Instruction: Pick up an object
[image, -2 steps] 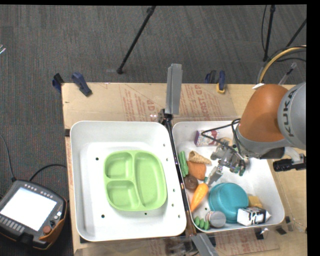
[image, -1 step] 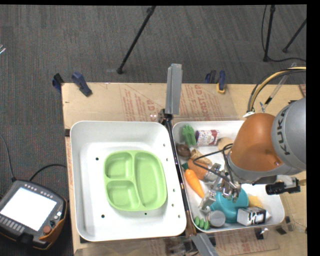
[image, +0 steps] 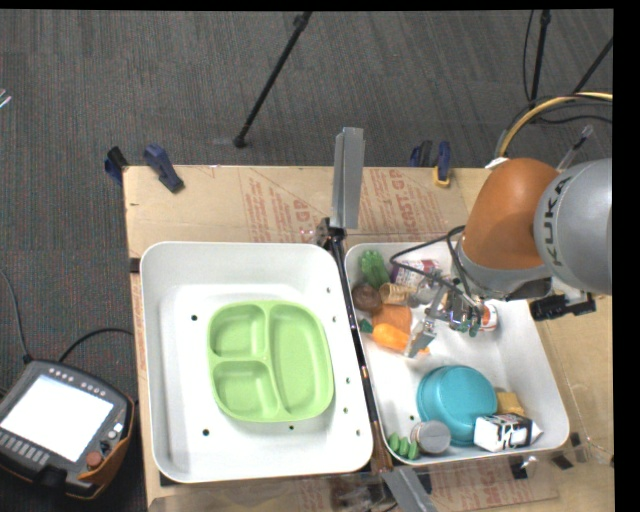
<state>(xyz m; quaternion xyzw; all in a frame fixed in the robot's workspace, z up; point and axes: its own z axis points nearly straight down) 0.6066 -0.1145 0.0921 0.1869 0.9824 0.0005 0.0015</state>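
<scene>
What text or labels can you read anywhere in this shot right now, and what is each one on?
"KUKA": on the grey arm, running down its casing at the right.
Red printing on the cardboard under the bins: upside down and too blurred to read.
Black-and-white carton in the right bin: markings too small to read.
Handheld screen at lower left: glared out, nothing legible.

Orange object (image: 393, 327) in right bin (image: 545, 370)

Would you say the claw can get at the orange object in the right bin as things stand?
Probably yes. The claw hangs right at the orange object, which lies uncovered on top, and nothing stands between them. The green item and brown piece beside it crowd one side only.
</scene>
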